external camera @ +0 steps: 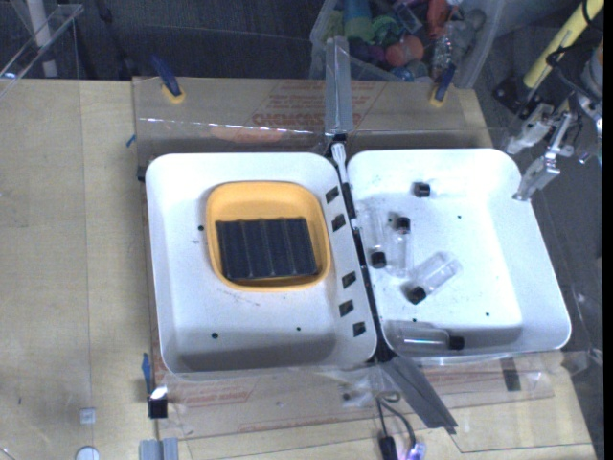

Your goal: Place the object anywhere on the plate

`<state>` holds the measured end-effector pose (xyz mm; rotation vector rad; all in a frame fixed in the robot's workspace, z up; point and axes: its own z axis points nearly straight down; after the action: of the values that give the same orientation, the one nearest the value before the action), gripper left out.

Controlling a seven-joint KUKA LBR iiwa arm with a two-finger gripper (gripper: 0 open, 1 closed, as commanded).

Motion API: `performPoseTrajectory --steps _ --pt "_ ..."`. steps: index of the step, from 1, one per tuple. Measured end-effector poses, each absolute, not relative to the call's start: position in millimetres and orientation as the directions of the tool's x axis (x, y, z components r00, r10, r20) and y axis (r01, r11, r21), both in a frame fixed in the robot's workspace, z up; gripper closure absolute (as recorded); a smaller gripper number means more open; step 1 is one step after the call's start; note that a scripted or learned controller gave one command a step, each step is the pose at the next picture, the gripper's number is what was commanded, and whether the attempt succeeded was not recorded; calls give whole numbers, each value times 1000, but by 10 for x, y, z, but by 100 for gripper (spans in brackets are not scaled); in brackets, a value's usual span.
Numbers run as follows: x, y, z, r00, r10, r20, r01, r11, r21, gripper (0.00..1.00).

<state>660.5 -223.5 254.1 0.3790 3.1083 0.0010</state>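
Clear vials with black caps lie scattered in the right bin, one near the middle, one along the front wall, plus a loose black cap near the back. Yellow plate with a dark ribbed insert sits in the left bin. Gripper hovers off the right bin's back right corner, nothing between its fingers, opening too unclear to tell.

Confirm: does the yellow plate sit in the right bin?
No, the yellow plate sits in the left bin, holding a dark ridged block.
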Motion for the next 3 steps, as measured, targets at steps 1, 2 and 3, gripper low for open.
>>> performPoseTrajectory --steps 1,2,3 --pt "6622 -2214 2445 -995 101 -5 101 995 1 0" --pt "6651 -2237 2588 -988 156 -10 156 988 1 0" --pt "6624 -2212 2536 -1000 31 -5 31 1000 1 0"
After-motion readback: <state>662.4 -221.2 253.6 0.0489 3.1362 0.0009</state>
